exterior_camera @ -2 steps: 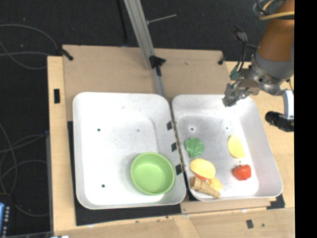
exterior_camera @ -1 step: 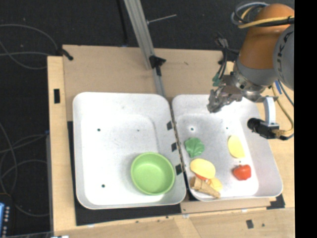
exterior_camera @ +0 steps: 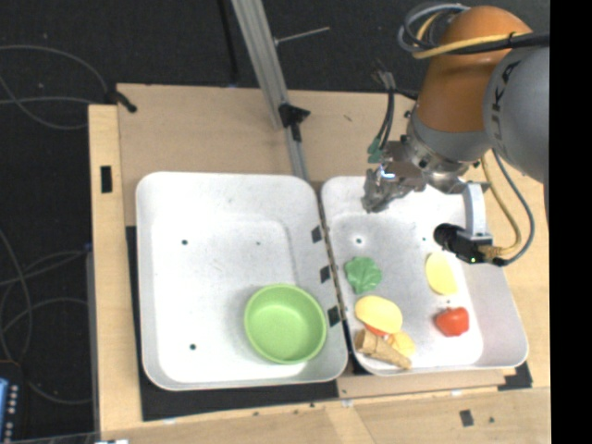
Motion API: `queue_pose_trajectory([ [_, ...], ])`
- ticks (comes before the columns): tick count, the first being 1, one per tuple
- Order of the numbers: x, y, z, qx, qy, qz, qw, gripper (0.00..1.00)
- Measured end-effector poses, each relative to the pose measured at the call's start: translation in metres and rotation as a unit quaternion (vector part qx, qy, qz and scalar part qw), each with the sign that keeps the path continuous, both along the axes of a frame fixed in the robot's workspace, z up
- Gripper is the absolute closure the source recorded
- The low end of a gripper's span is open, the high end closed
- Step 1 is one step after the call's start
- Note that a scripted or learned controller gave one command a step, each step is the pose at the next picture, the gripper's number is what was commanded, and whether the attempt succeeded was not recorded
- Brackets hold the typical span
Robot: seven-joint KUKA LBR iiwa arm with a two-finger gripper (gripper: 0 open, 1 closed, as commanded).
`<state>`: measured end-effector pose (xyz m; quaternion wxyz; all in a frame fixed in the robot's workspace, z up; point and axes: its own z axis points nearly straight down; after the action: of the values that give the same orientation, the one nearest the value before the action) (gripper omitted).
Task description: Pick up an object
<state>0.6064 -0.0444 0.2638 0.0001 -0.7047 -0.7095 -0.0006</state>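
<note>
My two-finger gripper (exterior_camera: 377, 195) hangs over the right white bin's (exterior_camera: 499, 354) far left corner; whether it's open, I cannot tell. It's positioned far of the small green leafy toy (exterior_camera: 363, 272), likely my nearest pick.

bowl (exterior_camera: 285, 323) in left bin (exterior_camera: 185, 211), toy foods (exterior_camera: 379, 314) in right bin (exterior_camera: 490, 340)
</note>
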Motion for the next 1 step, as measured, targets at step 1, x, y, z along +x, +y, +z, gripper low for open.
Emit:
queue_pose_trajectory([
  [1,-0.0077,0.0526,0.0038,0.0004,0.000,0.001,1.0000,1.00],
])
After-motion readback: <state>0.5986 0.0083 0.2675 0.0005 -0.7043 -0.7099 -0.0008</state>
